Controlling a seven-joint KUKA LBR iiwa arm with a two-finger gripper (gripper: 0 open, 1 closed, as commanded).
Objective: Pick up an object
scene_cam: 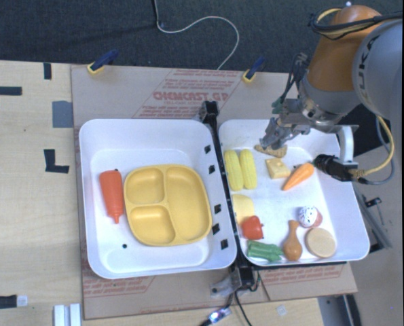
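Note:
My gripper (275, 140) hangs low over the back of the right bin (347, 209), just above a small tan piece (267, 150) that lies on the bin floor. In front of it sit a pale cheese wedge (278, 168) and an orange carrot (298, 176). Two yellow corn cobs (240, 170) lie side by side along the bin's left wall. Nothing is visibly lifted off the floor.
Nearer the front of the right bin are a yellow round item (241, 206), a red pepper (252, 227), a green vegetable (264, 251), a drumstick (292, 242), a round bun (320, 242) and a white-red ball (309, 216). The left bin (93, 141) holds a yellow divided plate (168, 204) and a red sausage (111, 194).

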